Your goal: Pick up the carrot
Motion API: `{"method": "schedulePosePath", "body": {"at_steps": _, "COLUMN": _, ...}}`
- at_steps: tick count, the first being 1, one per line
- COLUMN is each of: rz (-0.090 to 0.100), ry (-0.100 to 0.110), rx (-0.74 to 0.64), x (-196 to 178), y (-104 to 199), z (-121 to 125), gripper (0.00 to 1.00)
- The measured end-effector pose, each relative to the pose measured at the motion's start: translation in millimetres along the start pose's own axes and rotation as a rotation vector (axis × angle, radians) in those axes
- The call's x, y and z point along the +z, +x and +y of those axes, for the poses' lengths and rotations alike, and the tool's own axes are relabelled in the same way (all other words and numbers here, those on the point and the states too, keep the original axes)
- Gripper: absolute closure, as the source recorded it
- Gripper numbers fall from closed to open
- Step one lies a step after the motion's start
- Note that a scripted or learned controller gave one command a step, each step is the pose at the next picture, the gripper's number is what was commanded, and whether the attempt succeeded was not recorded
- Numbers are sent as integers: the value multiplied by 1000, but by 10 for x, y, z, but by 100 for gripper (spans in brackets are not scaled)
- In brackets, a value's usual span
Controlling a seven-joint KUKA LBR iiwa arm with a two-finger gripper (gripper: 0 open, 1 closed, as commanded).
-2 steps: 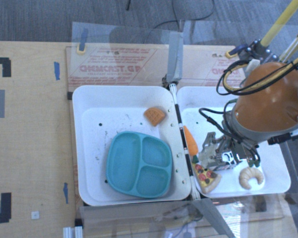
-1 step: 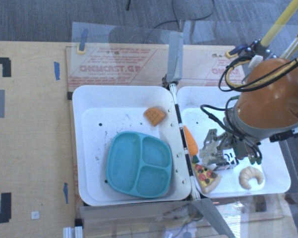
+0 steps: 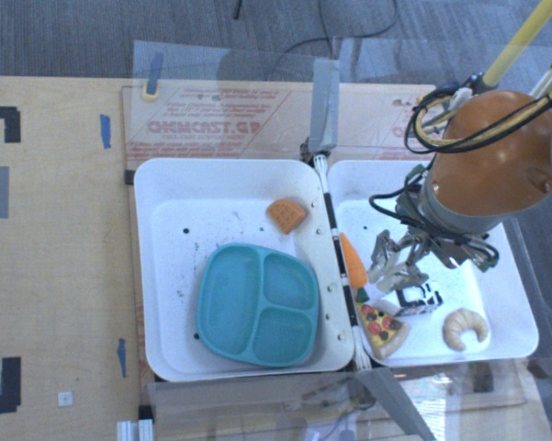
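Carrot (image 3: 352,261) lies along the right bin's (image 3: 519,343) left wall, above the pizza slice (image 3: 383,328), and our gripper (image 3: 390,266), fingers spread and holding nothing, hangs just beside it, so we should straddle its width, clear of the wall.

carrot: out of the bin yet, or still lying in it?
Lying in it. The carrot rests flat on the right bin's floor along its left wall; the gripper hangs beside it, not around it.
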State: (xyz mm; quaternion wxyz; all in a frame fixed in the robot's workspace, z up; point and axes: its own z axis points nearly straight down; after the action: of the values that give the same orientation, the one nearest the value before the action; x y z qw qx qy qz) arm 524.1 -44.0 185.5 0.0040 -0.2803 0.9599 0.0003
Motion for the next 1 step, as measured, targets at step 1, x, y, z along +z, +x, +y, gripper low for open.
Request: {"method": "schedulePosePath", "body": {"at_steps": 1, "rz": 4, "ry": -4, "rx": -421, "x": 3, "y": 80, "z": 314, "gripper": 100}}
